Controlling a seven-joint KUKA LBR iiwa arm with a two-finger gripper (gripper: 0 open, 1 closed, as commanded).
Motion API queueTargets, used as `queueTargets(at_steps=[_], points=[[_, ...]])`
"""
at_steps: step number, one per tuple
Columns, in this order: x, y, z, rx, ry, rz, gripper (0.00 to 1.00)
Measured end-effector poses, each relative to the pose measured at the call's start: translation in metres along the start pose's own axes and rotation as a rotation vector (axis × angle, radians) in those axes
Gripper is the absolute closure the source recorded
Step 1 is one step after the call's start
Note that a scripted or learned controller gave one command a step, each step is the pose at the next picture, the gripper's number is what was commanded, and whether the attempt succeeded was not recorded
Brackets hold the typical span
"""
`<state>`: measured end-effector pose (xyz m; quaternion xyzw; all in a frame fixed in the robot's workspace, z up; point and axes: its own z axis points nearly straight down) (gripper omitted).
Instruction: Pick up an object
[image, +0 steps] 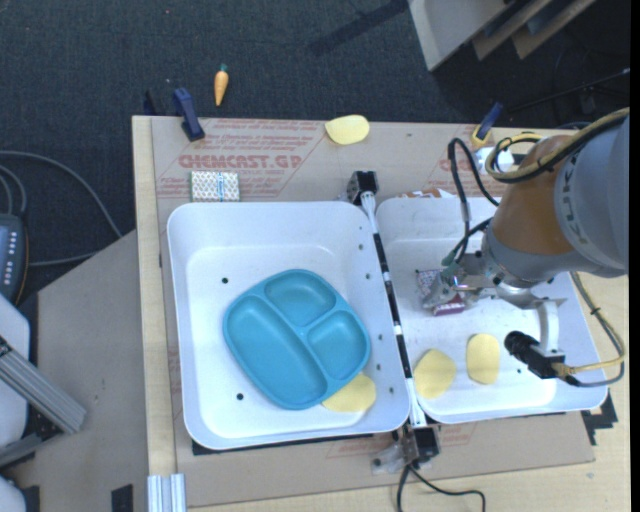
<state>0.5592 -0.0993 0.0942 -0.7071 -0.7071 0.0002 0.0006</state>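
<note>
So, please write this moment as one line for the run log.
arm: over right bin | hand: low, at small dark item | grasp: unclear | yellow pieces: lying in right bin | blue plate: left bin

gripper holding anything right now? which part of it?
Cannot tell. The gripper is low in the right bin, at a small crumpled packet, but the view does not settle whether it grips the packet.
</note>
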Motion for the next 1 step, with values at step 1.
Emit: queueTargets(at_steps=[1], points=[[0.0684,0.0149,-0.0907,-0.002,0.0,-0.001,1.0]])
